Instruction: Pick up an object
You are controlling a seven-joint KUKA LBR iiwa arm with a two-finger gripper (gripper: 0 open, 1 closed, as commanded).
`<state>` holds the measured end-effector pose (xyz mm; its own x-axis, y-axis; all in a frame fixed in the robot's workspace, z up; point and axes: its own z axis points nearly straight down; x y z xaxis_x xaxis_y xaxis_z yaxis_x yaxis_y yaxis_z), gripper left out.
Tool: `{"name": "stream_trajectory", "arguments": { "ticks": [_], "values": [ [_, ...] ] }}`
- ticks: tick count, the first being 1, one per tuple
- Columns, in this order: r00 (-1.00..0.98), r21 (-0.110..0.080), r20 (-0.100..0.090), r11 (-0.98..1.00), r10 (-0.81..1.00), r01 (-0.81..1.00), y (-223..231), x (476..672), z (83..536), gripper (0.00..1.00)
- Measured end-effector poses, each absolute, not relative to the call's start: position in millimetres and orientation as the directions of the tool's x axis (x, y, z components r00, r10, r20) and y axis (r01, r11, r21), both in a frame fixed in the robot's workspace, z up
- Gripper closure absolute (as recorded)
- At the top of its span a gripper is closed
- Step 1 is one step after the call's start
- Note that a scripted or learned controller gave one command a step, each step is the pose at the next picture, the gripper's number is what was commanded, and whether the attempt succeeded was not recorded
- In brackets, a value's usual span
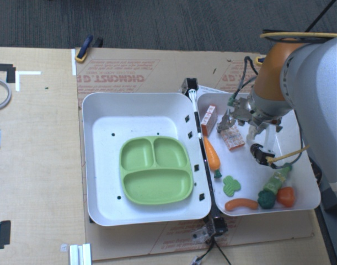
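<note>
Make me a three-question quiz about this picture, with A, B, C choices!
1. Where is the green plate?
A. left bin
B. right bin
C. on the cardboard

2. How many sections does the plate have?
A. two
B. three
C. five

3. How is the carrot placed?
A. lying in the right bin
B. standing on the plate
C. hanging from the end effector

Answers:
1 A, the plate sits in the left bin.
2 B, two small sections above one long one.
3 A, it lies flat beside the bins' shared edge.
</note>
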<state>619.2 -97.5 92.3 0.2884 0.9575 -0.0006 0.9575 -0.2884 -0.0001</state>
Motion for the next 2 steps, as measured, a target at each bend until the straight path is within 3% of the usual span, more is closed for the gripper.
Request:
{"name": "stream_trajectory", "arguments": {
  "ticks": [1,2],
  "values": [
    [0.286,-0.001,-0.001,-0.286,0.958,0.958,-97.7,619.2,101.8,1.00],
    [-0.072,0.000,-0.001,0.072,0.997,0.997,-81.7,576.1,192.1,1.00]
  ]
}}
